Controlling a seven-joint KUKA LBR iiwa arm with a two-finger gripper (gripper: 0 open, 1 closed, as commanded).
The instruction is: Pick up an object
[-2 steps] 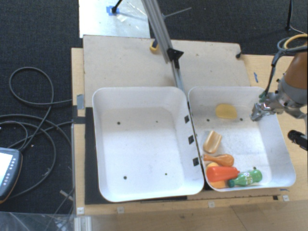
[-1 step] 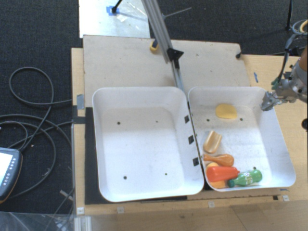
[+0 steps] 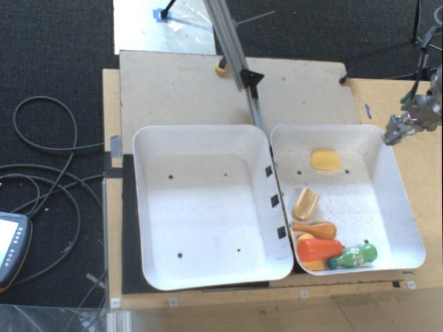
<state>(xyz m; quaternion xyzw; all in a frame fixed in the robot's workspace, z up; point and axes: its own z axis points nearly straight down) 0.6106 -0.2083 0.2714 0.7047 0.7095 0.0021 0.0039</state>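
The left bin (image 3: pixel 208 206) sits at nine o'clock, bare. The right bin (image 3: pixel 394 199) at three o'clock holds the pickable objects: an orange block (image 3: pixel 317 249), green bottle (image 3: pixel 354 256) and chicken drumstick (image 3: pixel 315 229) crowd its six o'clock corner, likely slid there, with a bread piece (image 3: pixel 306 203) above and a yellow disc (image 3: pixel 325 160) alone at twelve. The gripper (image 3: pixel 396 131) hovers over the bin's two o'clock rim, carrying nothing; whether its jaws are parted I cannot tell.

No text can be read; the green bottle's (image 3: pixel 354 256) label is too blurred.
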